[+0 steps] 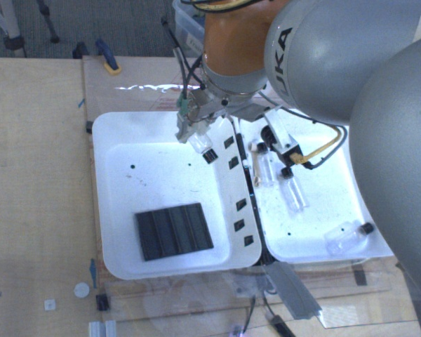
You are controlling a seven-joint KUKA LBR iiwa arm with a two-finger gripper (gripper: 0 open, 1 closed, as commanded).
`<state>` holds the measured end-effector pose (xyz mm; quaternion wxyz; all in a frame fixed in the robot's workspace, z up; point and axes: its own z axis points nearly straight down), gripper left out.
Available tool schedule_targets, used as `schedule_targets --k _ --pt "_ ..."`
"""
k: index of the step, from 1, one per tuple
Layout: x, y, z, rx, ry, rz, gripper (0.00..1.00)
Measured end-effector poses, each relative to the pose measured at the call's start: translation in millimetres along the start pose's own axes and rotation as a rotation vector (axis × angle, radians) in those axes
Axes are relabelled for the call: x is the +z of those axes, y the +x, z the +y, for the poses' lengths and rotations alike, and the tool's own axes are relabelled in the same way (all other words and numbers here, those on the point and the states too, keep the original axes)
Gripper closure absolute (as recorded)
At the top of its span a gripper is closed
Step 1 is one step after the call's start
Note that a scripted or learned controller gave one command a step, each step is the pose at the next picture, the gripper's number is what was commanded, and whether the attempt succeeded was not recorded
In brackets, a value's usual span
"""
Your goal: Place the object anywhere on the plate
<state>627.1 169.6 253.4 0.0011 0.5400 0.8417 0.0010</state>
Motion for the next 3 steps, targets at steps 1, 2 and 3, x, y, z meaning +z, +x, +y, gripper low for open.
schedule_targets --k 1,2,3 --pt "40.4 2.8 22.7 -0.137 0.003 0.002 1.0" --pt "-8.3 9.1 47.7 -0.372 -0.003 -0.001 1.0" --pt "-30.3 33.7 47.8 -0.306 -0.003 0.0 1.0"
